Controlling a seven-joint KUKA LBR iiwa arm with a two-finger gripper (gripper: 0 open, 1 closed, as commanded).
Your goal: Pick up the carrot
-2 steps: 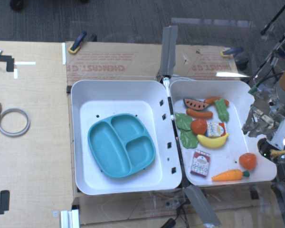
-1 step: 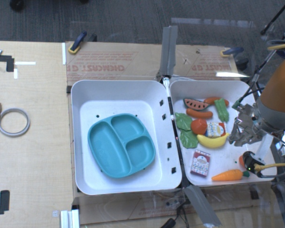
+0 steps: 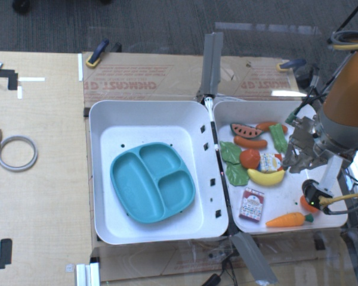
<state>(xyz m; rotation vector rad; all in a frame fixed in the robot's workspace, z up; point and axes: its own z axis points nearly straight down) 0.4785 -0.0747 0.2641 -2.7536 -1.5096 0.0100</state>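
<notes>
The orange carrot (image 3: pixel 285 220) with a green stub lies flat near the front edge of the right bin (image 3: pixel 298 107), its tip pointing left. My gripper (image 3: pixel 291 161) hangs over the middle right of that bin, just above the right end of the yellow banana (image 3: pixel 266 177). It is well behind the carrot and apart from it.
Toy foods crowd the right bin: a watermelon slice (image 3: pixel 241 129), a red sausage (image 3: pixel 250 142), a green pepper (image 3: pixel 278 137), a tomato (image 3: pixel 249 158), leaves (image 3: pixel 230 152) and a small red box (image 3: pixel 251 205). A teal divided plate (image 3: pixel 152 182) lies in the left bin (image 3: pixel 101 159).
</notes>
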